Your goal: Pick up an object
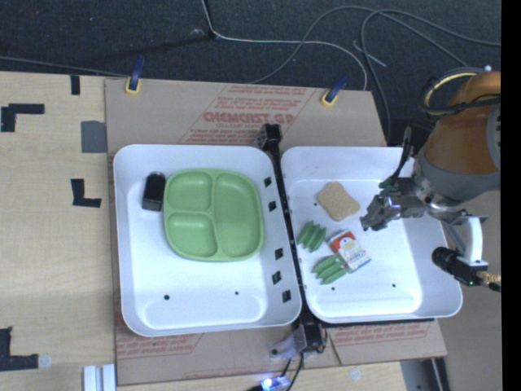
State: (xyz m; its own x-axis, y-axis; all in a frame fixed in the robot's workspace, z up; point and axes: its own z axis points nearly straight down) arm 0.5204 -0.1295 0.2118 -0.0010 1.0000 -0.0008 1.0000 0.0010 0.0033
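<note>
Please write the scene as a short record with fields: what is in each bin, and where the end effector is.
left bin: green divided plate; small black object at the plate's left edge
right bin: tan sponge-like piece; two green pod-like items; small red and white carton
end effector: over the right bin, to the right of the tan piece and the carton
held object: none seen between the fingers
arm: enters from the right of the view
</note>
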